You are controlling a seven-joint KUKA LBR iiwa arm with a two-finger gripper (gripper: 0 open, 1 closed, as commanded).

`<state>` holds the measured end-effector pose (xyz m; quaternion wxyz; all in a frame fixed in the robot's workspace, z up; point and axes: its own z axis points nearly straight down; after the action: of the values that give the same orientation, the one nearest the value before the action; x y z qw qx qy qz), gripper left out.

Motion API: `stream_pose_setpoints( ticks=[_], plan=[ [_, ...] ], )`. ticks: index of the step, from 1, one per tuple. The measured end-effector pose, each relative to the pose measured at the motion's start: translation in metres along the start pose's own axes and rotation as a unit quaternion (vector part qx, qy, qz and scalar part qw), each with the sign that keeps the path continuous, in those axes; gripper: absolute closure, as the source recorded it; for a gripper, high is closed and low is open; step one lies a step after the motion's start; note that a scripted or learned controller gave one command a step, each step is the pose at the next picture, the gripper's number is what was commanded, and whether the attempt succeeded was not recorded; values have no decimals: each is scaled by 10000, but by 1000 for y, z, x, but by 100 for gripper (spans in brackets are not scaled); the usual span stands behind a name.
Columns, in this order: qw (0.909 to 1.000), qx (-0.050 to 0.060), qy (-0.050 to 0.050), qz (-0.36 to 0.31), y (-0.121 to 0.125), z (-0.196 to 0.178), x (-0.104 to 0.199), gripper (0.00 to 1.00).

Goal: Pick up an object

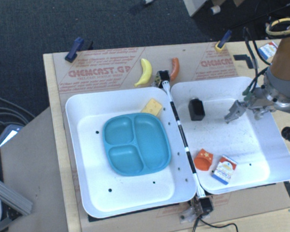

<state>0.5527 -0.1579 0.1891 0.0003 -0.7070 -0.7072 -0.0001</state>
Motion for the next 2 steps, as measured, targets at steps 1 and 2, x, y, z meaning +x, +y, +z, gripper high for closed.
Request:
stream_pose_setpoints(
  ticks=[1,2],
  plan=[
    [10000,16,7,-5,27,56,59,0],
    [10000,3,0,-3,73,105,64,0]
  ],
)
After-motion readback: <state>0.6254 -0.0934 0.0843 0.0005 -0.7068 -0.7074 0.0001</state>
